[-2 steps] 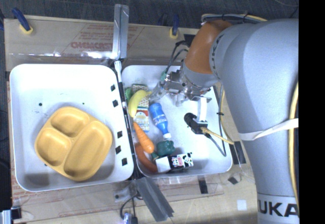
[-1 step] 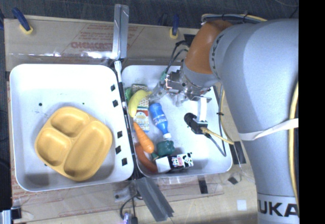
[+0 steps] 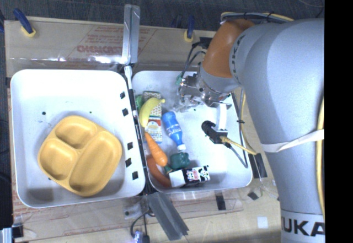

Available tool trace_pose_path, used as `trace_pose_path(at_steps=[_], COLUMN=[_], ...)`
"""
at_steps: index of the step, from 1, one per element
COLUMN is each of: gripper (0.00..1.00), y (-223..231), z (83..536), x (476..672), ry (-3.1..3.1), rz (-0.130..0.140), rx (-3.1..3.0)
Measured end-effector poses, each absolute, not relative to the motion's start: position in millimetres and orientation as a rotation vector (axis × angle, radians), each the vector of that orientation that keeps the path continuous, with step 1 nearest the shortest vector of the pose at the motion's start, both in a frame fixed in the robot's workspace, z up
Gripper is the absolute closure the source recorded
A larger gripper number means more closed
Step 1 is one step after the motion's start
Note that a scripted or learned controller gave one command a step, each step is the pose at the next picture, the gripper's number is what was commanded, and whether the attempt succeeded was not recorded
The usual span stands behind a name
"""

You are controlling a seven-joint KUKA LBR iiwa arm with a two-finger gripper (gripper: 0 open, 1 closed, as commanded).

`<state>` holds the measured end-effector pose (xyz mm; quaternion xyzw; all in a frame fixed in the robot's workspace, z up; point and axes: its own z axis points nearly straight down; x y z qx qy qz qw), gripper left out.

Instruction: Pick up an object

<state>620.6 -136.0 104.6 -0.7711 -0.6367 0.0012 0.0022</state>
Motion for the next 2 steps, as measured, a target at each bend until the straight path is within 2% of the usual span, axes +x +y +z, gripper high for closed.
trace_pose_path(at_steps=[1, 2], gripper=[1.00, 1.00], y=[-96, -32], z=[92, 217], x=[618.6, 598.1], ry=[-1.959, -2.070], rz=[0.005, 0.002], rx=[-2.451, -2.361])
